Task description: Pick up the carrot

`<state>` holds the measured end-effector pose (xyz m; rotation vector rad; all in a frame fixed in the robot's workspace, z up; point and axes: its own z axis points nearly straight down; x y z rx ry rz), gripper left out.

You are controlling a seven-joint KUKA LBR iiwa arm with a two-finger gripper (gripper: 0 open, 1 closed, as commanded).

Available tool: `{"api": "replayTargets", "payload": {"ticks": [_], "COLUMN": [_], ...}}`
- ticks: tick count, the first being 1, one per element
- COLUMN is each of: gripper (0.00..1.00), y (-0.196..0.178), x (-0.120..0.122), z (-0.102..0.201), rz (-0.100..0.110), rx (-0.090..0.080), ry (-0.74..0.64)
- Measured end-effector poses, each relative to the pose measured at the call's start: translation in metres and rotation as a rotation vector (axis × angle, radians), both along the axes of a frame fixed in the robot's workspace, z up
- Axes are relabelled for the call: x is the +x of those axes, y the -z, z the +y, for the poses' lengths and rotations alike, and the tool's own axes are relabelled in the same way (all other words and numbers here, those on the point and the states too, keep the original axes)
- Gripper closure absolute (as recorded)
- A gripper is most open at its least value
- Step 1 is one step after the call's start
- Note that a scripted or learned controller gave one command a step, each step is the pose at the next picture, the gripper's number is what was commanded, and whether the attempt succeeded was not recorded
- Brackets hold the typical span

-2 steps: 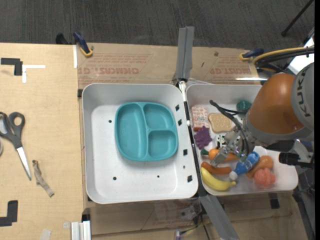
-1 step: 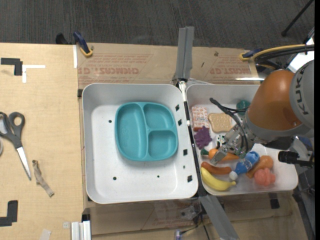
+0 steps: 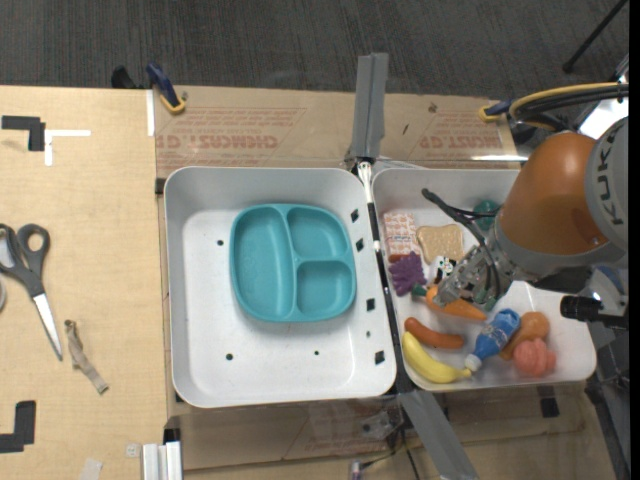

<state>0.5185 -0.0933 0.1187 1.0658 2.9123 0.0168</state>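
Hand (image 3: pixel 462 286) over tapered orange carrot (image 3: pixel 464 310)

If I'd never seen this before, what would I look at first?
Probably the big teal plate, alone in the left bin. Next, the grey arm with its orange band reaching into the right bin, its gripper low over a jumble of toy food beside the carrot.
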Motion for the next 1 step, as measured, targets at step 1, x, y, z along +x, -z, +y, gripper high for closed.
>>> {"api": "replayTargets", "payload": {"ticks": [1], "gripper": [1.00], "y": [-0.0729], "x": [-0.0309], "z": [0.0553], "rz": [0.040], "rx": [0.000], "ry": [-0.157]}}
